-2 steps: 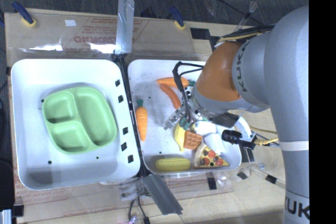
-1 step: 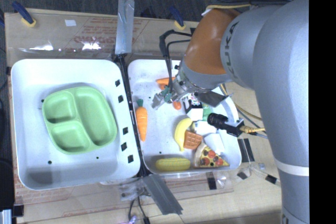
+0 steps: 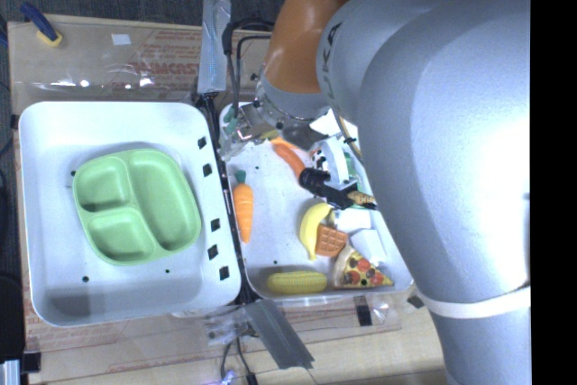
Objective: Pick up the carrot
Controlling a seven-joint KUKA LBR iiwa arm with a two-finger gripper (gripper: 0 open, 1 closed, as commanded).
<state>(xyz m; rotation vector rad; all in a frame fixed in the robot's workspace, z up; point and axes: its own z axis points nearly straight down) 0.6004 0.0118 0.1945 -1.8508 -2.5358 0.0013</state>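
Here, a grey KUKA arm with an orange band (image 3: 302, 36) is reaching in from the right over the right-hand shallow white bin (image 3: 270, 261), its two-finger gripper (image 3: 242, 129) hanging at the bin's upper left corner; whether it is wide or narrow cannot be told from this angle. The small orange toy carrot with a green top (image 3: 242, 206) is lying loose on the bin floor just below the gripper, close beside the left wall, green end pointing up the picture and tip pointing down. Nothing is showing in the gripper's grasp. A second orange carrot-like piece (image 3: 289, 158) is lying near the wrist, while a yellow toy banana (image 3: 313, 225), a waffle piece (image 3: 330, 241), a pizza slice (image 3: 361, 270) and a yellow corn cob (image 3: 293, 282) are crowding the lower right. In the left bin, a green divided plastic tray (image 3: 135, 205) is sitting alone. The carrot is looking light, rigid and smooth, likely slippery; a hold across its thicker upper half, away from the wall, is probably safest.
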